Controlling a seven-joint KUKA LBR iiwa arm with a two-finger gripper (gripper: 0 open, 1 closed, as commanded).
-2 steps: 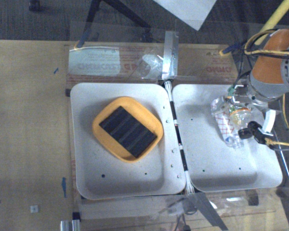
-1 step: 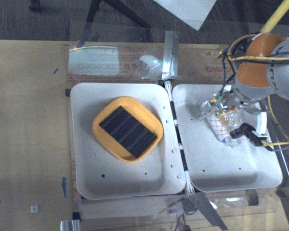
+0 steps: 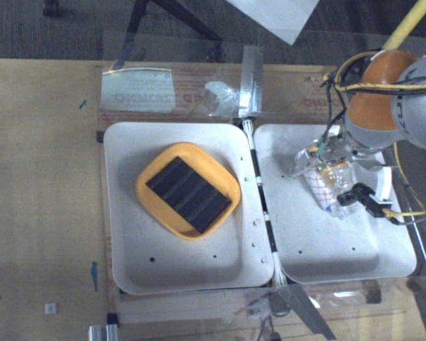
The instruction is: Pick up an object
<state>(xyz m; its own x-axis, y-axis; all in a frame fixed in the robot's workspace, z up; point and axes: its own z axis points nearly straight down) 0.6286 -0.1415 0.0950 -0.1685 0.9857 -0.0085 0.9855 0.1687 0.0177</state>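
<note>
While arm [image 3: 390,98] leans over right bin [image 3: 305,240], claw [image 3: 332,163] state unclear, above crumpled wrapper [image 3: 323,180]

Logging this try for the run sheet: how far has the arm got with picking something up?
Done: the arm has reached into the right bin, and its gripper sits over the crinkly clear wrapper there. In hand: nothing shows as lifted; the wrapper lies on the bin floor, and whether the gripper has closed on it cannot be told. Left: grasping and lifting. The orange-rimmed pad in the left bin lies well away from the gripper.
</note>
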